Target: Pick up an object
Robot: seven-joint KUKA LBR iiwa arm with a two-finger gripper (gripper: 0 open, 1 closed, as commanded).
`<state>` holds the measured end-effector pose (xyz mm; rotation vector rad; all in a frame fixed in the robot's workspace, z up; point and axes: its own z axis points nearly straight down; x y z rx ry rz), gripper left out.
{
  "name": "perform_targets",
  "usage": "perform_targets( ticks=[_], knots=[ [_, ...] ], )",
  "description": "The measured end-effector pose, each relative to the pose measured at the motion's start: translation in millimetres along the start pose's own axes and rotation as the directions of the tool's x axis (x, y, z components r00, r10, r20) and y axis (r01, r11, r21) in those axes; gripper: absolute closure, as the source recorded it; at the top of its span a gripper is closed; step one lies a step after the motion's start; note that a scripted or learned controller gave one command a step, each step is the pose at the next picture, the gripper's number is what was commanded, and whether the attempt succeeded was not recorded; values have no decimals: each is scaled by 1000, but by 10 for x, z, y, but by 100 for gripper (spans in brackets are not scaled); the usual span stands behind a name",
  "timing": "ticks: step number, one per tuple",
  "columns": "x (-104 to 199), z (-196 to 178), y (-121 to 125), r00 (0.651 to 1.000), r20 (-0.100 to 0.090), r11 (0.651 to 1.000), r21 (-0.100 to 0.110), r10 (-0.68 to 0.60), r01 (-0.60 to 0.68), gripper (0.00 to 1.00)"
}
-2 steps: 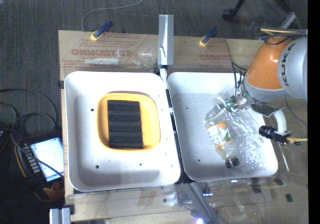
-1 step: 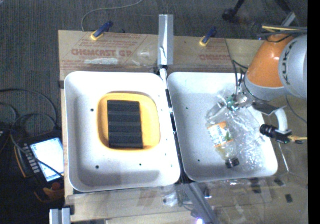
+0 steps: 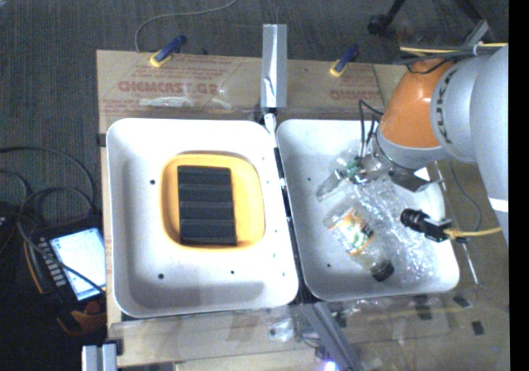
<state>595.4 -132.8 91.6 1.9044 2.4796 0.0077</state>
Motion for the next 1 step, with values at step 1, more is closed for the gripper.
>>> perform_targets(
  ticks=[1],
  knots=[
    [801,-925,224,1000,-9,1000,13,6,-6,100]
  ],
)
